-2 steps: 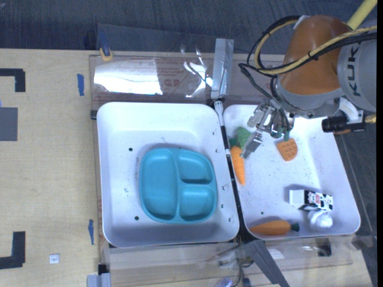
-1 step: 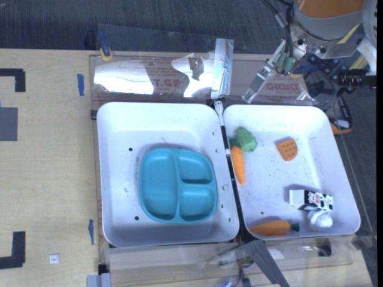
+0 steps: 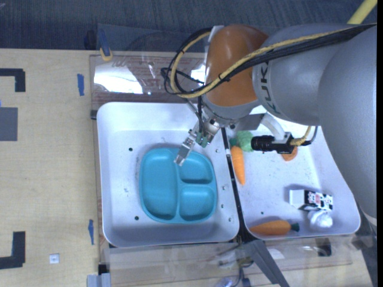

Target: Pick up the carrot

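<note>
Looming over both bins, the grey arm (image 3: pixel 317 70) with its orange band (image 3: pixel 236 64) reaches down so its gripper (image 3: pixel 184 151) hangs above the blue divided tray's (image 3: pixel 178 184) upper rim in the left bin (image 3: pixel 114 160); whether its fingers are parted cannot be told. Right of the tray, a carrot (image 3: pixel 239 163) lies in the right bin (image 3: pixel 335 178) by the dividing wall; another carrot (image 3: pixel 272 227) lies below.

Bins: two white bins (image 3: pixel 114 178) are counted, side by side.
Divided plates: one blue plate (image 3: pixel 178 184) is seen, in the left bin.
Carrots: two are counted right of the plate, one (image 3: pixel 238 163) just beside it, one (image 3: pixel 272 227) lower (a third orange piece (image 3: pixel 289 153) is partly hidden).
Small black-and-white items: one (image 3: pixel 314 200), far right of the plate.
</note>
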Robot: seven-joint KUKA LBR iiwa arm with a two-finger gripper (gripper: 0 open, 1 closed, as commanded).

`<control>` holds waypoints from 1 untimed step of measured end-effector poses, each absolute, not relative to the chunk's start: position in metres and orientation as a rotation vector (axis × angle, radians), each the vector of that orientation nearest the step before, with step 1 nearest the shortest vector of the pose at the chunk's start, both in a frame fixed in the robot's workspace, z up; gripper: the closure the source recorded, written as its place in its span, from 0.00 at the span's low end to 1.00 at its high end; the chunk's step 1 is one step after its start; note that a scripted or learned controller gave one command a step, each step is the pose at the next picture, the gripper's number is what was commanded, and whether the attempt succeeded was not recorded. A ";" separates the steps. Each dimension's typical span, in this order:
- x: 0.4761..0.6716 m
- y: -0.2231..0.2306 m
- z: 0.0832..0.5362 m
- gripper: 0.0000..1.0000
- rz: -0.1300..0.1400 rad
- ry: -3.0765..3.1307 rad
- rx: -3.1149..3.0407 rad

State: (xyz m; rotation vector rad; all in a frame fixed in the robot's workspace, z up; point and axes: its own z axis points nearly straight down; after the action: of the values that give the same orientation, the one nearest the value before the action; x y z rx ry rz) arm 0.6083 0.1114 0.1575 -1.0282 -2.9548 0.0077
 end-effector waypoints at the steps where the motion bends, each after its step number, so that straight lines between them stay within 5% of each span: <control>1: 0.547 0.103 0.111 0.00 -0.016 -2.979 -1.042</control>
State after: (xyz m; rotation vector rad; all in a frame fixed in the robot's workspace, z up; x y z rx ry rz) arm 0.5467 0.1028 0.1110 -1.0420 -2.9785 -0.0162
